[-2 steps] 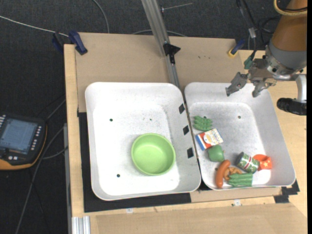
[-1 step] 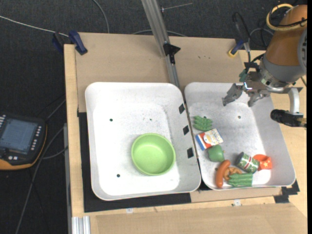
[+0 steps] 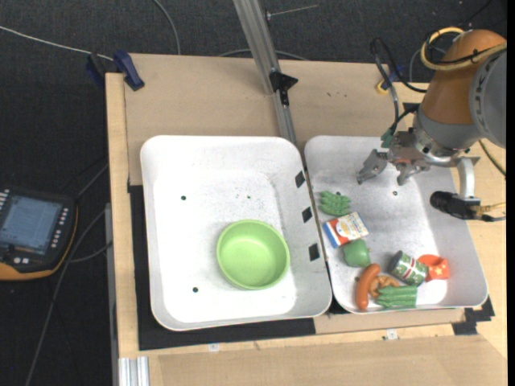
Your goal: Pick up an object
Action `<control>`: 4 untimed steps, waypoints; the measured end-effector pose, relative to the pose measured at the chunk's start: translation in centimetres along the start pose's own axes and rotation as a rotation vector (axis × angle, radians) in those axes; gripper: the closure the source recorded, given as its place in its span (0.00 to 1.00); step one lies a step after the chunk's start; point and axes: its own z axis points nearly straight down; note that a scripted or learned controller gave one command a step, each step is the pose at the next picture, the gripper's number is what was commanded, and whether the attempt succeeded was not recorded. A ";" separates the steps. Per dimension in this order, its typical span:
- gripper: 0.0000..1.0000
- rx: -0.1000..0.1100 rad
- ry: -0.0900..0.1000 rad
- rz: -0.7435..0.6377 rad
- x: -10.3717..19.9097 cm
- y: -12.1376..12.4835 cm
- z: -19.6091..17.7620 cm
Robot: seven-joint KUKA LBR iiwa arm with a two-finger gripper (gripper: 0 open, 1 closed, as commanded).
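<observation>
My gripper [image 3: 387,170] hangs over the back part of the right bin [image 3: 418,215], its fingers spread apart with nothing between them. Below it, toward the bin's front, lie a green ridged toy [image 3: 335,203], a small white, red and blue packet [image 3: 347,229], a round green item [image 3: 356,254], a sausage [image 3: 366,285], a small can [image 3: 409,268], a red-orange piece [image 3: 435,267] and a green bundle [image 3: 397,297]. None of them touches the gripper.
The left bin [image 3: 173,175] holds a light green bowl [image 3: 253,254]. A metal pole [image 3: 259,39] rises behind the bins. A handheld pendant [image 3: 32,232] lies off the bench at the left. Black clips [image 3: 307,214] line the rim between the bins.
</observation>
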 end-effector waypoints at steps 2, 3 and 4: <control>1.00 -0.010 -0.002 0.000 -0.3 0.7 -7.6; 1.00 -0.006 -0.001 0.000 -0.3 0.8 -9.6; 1.00 -0.005 0.001 -0.004 4.8 0.7 -9.7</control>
